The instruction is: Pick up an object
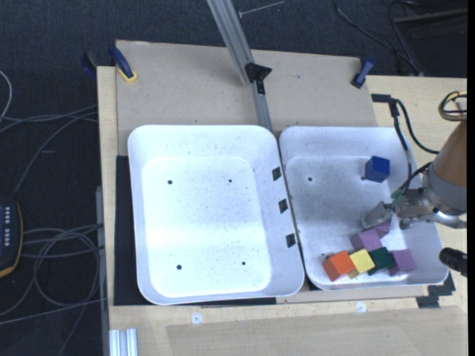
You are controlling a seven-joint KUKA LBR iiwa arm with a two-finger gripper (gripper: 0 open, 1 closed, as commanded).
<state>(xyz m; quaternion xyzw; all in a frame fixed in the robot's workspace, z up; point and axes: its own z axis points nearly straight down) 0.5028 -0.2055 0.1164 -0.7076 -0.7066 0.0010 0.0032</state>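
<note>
The right bin (326, 162) holds several small blocks. A blue block (377, 168) lies apart near its far right side. Along the near right corner sit an orange block (339, 264), a yellow block (362, 261), a dark green block (383, 259) and two purple blocks (369, 239) (403, 259). My gripper (386, 215) reaches in from the right edge and hovers low just above the upper purple block, its grey fingers (373, 216) spread apart with nothing between them.
The left bin (148, 143) lies beside the right one, joined by black clips (282, 205). A metal pole (234, 32) slants up from the bench's back. Blue clamps (122, 64) (363, 71) hold the board's corners. Cables trail on the floor at left.
</note>
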